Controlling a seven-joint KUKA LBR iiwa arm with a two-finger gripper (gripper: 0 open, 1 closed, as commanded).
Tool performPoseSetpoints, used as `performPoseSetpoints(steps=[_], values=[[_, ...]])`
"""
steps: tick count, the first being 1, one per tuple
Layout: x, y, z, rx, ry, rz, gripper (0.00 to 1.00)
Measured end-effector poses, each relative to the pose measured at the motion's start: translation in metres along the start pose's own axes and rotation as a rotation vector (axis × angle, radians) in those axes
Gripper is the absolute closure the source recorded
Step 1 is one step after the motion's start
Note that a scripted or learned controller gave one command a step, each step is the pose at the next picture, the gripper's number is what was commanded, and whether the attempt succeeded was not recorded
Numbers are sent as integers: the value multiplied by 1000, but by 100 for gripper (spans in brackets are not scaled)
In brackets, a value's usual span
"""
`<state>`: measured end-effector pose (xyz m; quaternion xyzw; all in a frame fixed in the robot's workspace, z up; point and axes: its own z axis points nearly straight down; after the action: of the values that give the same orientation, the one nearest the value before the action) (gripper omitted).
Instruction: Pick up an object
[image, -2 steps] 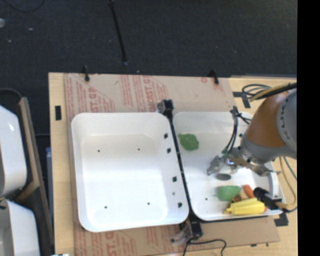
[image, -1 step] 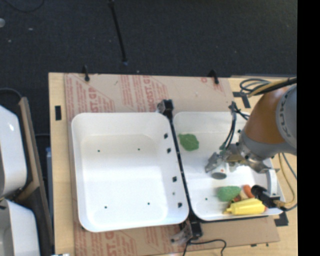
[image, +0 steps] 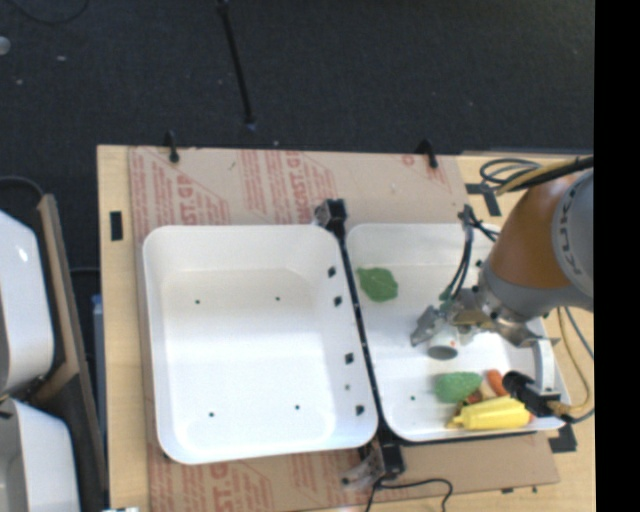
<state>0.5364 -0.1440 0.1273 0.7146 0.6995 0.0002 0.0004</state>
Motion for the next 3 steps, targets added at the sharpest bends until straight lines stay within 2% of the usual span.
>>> performPoseSetpoints(steps=[1,2,3], values=[[-31,-40,12,2,0,-17,0],[36,27,17,0,2,-27,0],[32,26,6,-1,0,-20,100]])
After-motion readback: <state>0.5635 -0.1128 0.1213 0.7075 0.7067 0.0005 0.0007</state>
